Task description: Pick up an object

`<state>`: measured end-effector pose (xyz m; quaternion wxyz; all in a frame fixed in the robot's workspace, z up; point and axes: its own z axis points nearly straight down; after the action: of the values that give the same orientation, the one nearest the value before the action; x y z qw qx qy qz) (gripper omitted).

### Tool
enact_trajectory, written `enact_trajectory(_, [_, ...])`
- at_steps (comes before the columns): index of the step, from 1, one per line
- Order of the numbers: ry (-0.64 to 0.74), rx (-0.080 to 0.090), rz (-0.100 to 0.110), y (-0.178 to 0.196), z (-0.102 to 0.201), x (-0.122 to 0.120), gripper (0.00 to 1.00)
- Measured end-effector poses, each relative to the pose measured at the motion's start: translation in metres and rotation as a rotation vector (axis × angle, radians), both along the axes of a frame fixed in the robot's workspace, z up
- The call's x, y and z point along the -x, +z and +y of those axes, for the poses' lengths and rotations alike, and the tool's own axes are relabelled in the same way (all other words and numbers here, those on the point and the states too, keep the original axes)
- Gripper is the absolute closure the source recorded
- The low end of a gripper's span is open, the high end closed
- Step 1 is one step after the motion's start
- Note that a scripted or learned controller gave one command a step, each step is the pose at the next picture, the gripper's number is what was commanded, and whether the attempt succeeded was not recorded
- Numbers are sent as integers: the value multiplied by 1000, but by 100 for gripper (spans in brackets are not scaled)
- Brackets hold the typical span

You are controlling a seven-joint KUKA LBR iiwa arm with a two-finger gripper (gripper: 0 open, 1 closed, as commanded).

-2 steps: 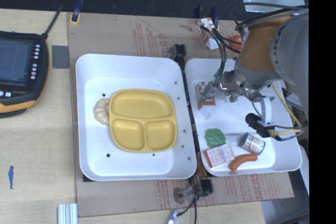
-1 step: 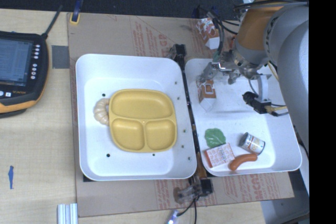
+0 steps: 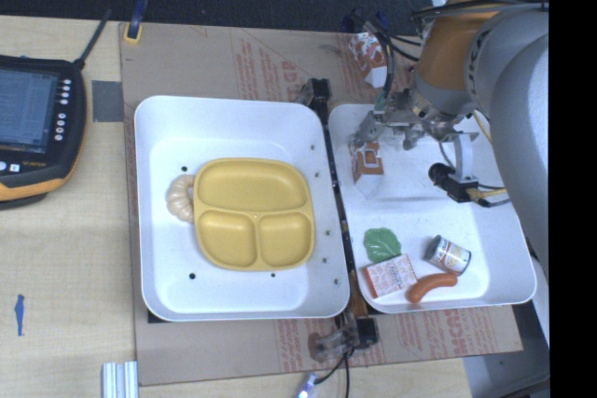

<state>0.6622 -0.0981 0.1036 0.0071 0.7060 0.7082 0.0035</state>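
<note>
The grey arm with its orange band [image 3: 454, 47] reaches in from the right and bends down over the far end of the right-hand shallow white bin [image 3: 508, 228]. Its tool [image 3: 373, 143] hangs low at that bin's far left corner, and a small brown-and-white carton [image 3: 367, 162] sits right at the fingertips. Whether the carton is actually clamped between the fingers or merely lies under them cannot be told, since the wrist hardware blocks the line of sight.

Toward the near end of the same bin lie four loose things, close together: a crumpled green leaf-like piece [image 3: 381, 243], a flat red-and-white packet [image 3: 390, 275] just in front of it, an orange-red toy sausage [image 3: 431, 286] touching or nearly touching the packet's right side, and a small metal tin [image 3: 448, 253] lying on its side just beyond the sausage.

The left-hand white bin [image 3: 168, 200] holds a yellow plastic tray with three compartments [image 3: 253, 212] (one long section at the far side, two smaller ones nearer) and a pale, ridged lump [image 3: 179, 197] tucked against the tray's left edge.

On the wooden surface [image 3: 56, 294], well apart to the left, rests a black-and-orange handheld control pendant [image 3: 35, 126].
</note>
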Motion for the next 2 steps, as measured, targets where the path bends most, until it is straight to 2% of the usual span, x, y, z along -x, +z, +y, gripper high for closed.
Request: enact_trajectory(2, [0,0,0,0,1,0,0])
